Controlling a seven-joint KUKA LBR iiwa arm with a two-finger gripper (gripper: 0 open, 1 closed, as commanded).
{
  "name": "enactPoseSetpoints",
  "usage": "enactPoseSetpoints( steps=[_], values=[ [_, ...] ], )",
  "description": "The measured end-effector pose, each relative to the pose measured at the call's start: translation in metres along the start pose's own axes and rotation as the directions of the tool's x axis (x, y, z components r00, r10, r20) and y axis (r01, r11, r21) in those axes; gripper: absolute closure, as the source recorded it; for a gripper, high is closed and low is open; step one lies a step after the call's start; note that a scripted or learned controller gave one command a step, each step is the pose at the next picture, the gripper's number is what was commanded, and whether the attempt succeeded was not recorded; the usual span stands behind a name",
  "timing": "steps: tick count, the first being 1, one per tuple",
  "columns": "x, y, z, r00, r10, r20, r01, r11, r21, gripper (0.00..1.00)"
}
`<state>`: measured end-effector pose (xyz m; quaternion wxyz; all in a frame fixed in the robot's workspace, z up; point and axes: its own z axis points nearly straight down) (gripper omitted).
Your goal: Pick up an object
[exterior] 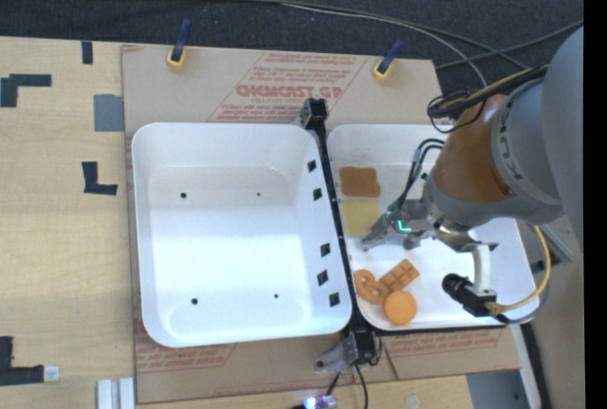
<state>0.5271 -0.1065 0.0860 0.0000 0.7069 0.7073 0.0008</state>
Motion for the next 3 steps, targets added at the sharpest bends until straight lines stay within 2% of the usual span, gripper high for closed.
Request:
enactPoseSetpoints(
  steps=[1,2,3],
  values=[
    [0.004,0.104,0.001,1.0,-0.005,0.003,0.005,1.0,-0.007,0.0],
    [-0.009,0.137,0.001,1.0,-0.002,0.002,0.002,1.0,-0.002,0.0],
    [-0.02,0.134,0.001,1.0,-0.001,0.002,0.001,1.0,0.0,0.0]
  ],
)
